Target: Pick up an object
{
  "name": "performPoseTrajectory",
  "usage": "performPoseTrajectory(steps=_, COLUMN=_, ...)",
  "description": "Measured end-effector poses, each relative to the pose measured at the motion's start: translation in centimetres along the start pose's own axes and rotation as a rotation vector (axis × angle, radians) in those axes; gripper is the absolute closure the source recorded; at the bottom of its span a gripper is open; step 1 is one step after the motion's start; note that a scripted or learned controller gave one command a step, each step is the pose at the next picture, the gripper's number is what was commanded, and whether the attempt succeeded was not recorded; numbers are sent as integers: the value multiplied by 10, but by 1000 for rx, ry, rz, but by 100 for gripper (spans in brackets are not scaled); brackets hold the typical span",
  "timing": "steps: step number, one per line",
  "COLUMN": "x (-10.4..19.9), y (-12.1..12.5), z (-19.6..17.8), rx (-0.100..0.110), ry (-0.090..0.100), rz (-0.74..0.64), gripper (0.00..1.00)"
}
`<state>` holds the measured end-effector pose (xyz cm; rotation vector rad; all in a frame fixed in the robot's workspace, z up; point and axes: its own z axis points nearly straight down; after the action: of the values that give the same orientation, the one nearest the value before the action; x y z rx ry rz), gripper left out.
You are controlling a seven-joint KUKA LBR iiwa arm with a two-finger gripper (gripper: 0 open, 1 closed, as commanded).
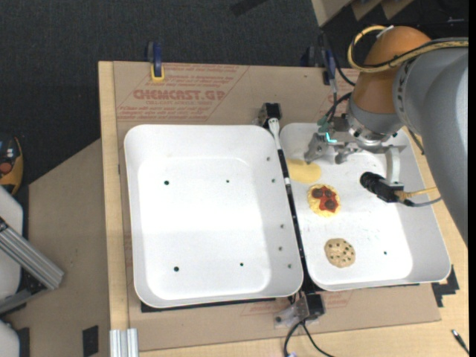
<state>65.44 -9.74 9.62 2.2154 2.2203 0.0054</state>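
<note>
1. Where the grey arm (pixel 439 88) with its orange band (pixel 387 58) reaches in from the right, its tool (pixel 327 149) hangs low over the far-left part of the right bin (pixel 416 266), just beyond the pale yellow disc (pixel 303 172).
2. Whether the tool is clenched or released cannot be told from this slant; nothing shows between its parts.
3. The pale yellow disc lies flat on the right bin's floor, close against the divider shared with the left bin (pixel 201 214).
4. Nearer the camera than that disc, and just beside it, sits a small round pizza-like toy (pixel 324 199) with red and dark topping.
5. Nearer still along the same side of the right bin lies a chocolate-chip cookie toy (pixel 340 253), apart from the pizza-like toy.
6. To the right of the pizza-like toy, a black cylindrical piece (pixel 378 186) with a yellow cable hangs from the arm over the right bin.
7. The left bin sits to the left of the right bin, their rims touching, its floor showing four small dark dots.
8. Both bins rest on a brown board on the desk (pixel 216 84), printed with red lettering beyond the left bin, and a blue-and-yellow clamp (pixel 155 59) grips its far edge.
</note>
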Motion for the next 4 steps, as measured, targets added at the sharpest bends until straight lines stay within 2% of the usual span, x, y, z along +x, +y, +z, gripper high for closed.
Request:
performPoseTrajectory(steps=1, x=-7, y=-64, z=12, rx=13, ry=2, rz=5, gripper=0)
performPoseTrajectory(steps=2, x=-22, y=7, z=10, rx=-2, ry=-1, rz=0, gripper=0)
performPoseTrajectory(steps=3, x=-60, y=12, z=11, rx=2, ry=-2, rz=4, gripper=0)
performPoseTrajectory(steps=4, x=4, y=8, z=11, rx=8, ry=3, rz=-3, gripper=0)
